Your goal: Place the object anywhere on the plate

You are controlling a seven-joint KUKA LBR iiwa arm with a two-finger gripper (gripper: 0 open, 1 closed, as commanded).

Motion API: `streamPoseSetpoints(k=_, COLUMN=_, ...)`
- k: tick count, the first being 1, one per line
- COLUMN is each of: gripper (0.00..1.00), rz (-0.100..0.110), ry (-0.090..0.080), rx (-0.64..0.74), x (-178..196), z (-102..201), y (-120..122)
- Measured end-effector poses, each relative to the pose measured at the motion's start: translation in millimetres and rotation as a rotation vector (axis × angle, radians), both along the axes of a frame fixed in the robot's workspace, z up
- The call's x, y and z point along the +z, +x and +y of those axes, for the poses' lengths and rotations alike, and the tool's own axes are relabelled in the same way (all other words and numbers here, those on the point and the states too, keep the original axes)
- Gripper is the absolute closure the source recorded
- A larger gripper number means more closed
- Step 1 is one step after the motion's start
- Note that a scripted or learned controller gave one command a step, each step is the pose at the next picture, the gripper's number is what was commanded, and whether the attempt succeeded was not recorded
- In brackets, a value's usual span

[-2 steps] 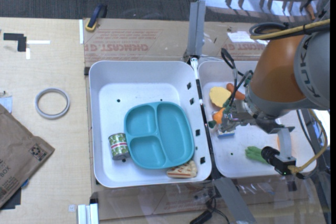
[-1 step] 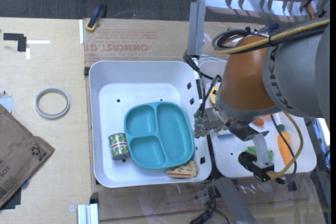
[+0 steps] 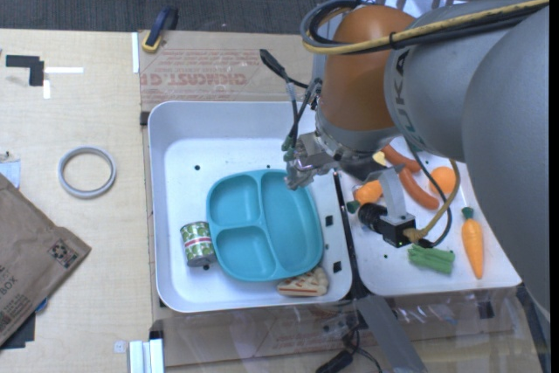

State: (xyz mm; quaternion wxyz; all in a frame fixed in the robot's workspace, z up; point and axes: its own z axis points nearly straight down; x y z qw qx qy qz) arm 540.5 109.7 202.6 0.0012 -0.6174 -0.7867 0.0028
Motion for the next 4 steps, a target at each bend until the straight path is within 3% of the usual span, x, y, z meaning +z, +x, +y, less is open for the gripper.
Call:
streamPoseSetpoints(k=1, gripper=1.0, rz=0.001, ry=0.002, rx=0.208, x=-12.8, z=-24.7, y=-57.1)
streamPoseSetpoints(k=2, gripper=1.0, rz=-0.002, ry=0.002, rx=0.441, x=-8.5, z=51.6, y=-63.3)
streamPoseSetpoints(k=3, gripper=1.0, rz=-0.002, ry=0.004, rx=0.637, x=14.5, z=-21.4, y=-62.7)
streamPoseSetpoints(k=4, gripper=1.0, rz=-0.002, ry=0.004, rx=0.673, x=40.4, z=10.4, y=35.4)
